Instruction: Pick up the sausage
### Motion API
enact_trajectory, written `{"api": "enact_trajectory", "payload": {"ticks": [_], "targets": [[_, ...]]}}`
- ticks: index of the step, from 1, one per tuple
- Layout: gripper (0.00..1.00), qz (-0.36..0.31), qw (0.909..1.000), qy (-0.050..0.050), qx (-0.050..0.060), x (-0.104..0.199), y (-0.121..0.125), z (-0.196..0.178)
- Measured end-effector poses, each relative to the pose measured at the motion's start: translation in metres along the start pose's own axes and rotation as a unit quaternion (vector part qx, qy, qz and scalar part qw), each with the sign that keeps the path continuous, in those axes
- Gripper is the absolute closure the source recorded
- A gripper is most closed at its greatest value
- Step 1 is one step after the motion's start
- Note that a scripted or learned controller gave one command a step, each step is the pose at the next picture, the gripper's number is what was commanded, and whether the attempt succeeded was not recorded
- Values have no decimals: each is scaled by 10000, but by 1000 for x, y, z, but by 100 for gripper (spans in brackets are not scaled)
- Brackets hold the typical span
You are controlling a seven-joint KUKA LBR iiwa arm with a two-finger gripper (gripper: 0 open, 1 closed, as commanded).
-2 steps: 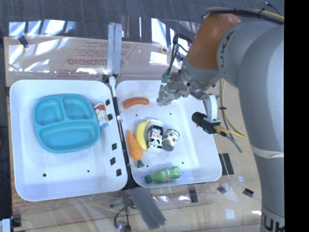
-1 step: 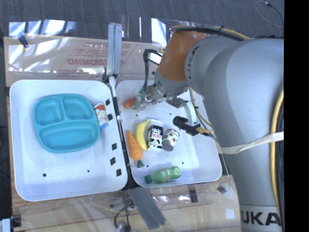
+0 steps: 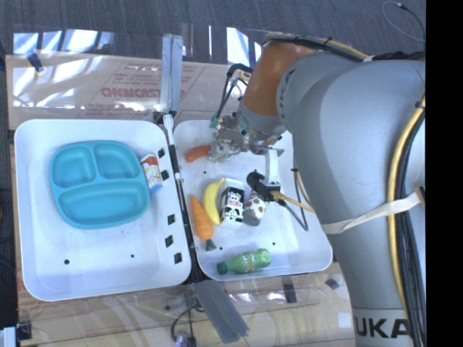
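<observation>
The sausage (image 3: pixel 195 153), a short orange-red piece, lies near the far left corner of the right bin (image 3: pixel 307 255). My gripper (image 3: pixel 219 147) hangs low at the sausage's right end and hides that end. From this slanted view I cannot make out whether it touches the sausage. The grey arm with its orange band (image 3: pixel 271 78) reaches in from the right and covers the bin's far right part.
In the right bin lie a carrot (image 3: pixel 202 219), a banana (image 3: pixel 212 199), a cow-patterned carton (image 3: pixel 232 206), a spotted cup (image 3: pixel 254 210) and a green bottle (image 3: pixel 246 261). The left bin (image 3: pixel 43 266) holds a blue divided plate (image 3: pixel 98 183) and a small carton (image 3: pixel 151 172).
</observation>
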State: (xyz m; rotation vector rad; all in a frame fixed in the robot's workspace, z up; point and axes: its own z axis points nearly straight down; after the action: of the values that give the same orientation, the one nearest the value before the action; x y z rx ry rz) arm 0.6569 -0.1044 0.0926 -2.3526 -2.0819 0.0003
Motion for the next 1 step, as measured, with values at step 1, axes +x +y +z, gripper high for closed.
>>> {"api": "enact_trajectory", "payload": {"ticks": [1], "targets": [[0, -333, 9994, 6, 23, 11, -2, 1]]}}
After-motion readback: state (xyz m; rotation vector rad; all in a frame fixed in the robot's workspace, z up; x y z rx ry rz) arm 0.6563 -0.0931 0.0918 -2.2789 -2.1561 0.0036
